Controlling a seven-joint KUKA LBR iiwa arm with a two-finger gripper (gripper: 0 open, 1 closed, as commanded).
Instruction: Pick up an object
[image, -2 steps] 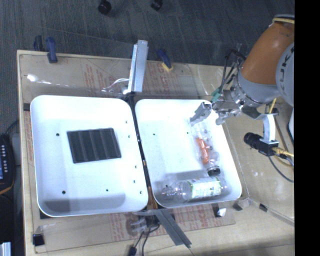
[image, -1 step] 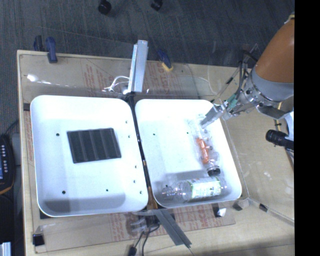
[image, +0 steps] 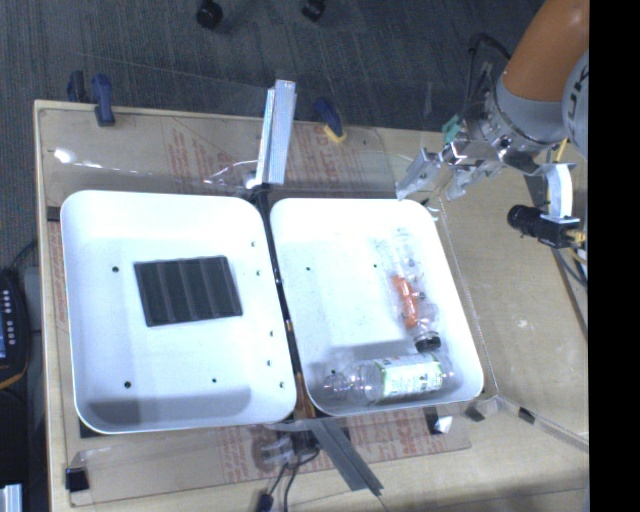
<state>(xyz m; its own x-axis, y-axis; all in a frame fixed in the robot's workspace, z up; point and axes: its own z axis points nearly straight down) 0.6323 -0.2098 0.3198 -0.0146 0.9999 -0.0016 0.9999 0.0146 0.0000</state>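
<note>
Gripper (image: 425, 180) spread open and empty at one o'clock, above the right bin's (image: 330, 230) rim — the clear bottle (image: 395, 380) at five o'clock likely light, slippery, crushable — best taken across its labelled middle.

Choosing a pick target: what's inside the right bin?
The right bin holds two clear plastic bottles: one lying along the near wall, another with an orange part by the right wall. Anything beneath them is hidden.

Dark carpet (image: 150, 40) behind wooden bench (image: 500, 300)
</note>
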